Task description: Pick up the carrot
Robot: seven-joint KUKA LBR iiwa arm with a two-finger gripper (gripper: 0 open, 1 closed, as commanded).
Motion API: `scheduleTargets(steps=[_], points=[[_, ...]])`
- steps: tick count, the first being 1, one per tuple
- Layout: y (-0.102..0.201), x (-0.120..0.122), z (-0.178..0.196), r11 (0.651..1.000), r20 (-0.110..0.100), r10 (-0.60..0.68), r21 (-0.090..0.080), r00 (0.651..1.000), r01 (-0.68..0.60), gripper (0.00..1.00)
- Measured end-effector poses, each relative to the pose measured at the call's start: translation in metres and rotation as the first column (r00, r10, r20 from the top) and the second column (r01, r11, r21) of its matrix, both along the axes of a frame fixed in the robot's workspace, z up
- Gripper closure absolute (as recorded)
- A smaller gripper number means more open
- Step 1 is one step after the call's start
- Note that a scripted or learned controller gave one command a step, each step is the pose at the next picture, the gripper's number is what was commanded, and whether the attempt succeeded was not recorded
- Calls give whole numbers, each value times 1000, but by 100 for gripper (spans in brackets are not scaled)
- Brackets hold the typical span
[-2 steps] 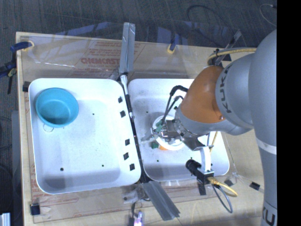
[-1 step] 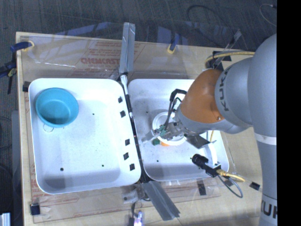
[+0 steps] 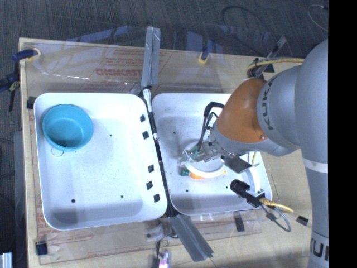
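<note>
Right of the centre seam, in the right bin [image 3: 181, 119], the carrot [image 3: 207, 174] lies flat, a little toward 6 o'clock from the bin's middle. Its orange body runs 9-to-3, with the green tip [image 3: 183, 172] at the 9 o'clock end. A thin strip of orange shows; the rest sits under the gripper [image 3: 198, 154]. The gripper is down low right over the carrot, on its 12 o'clock side. Touching or just above: can't tell. Whether it is spread or closed on anything can't be made out either, since the arm [image 3: 279, 116] blocks that. The arm comes in from 3 o'clock and covers the bin's 3 o'clock wall and most of the 1–2 o'clock corner.

Edges: the carrot is well apart from the 9 o'clock wall. It is nearer the 6 o'clock wall but not touching it. Bare floor is open at 9, 10 and 12 o'clock of the carrot, plus a strip at 6–7 o'clock. The 3 o'clock side is taken by the arm.

Left bin [image 3: 100, 177]: a blue bowl [image 3: 67, 126] sits upright in the 10 o'clock corner, close to the 9 and 12 o'clock walls. The floor runs bare from the centre out to the 3 and 6 o'clock walls. A row of black clips [image 3: 152, 166] sits on the shared edge between the bins. The bench [image 3: 67, 66] rim shows around both bins.
</note>
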State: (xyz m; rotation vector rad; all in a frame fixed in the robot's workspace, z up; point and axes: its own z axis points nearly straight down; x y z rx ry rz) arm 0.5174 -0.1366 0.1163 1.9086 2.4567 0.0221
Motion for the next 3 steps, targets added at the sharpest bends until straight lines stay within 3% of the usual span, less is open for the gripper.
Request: scheduleTargets(steps=[1, 2, 3], points=[[0, 0, 1, 1000, 1, 1, 0, 1000, -1, 0], [-13, -41, 46, 916, -35, -400, 7, 916, 400, 0], [-22, -3, -13, 851, -14, -525, 11, 851, 525, 0]])
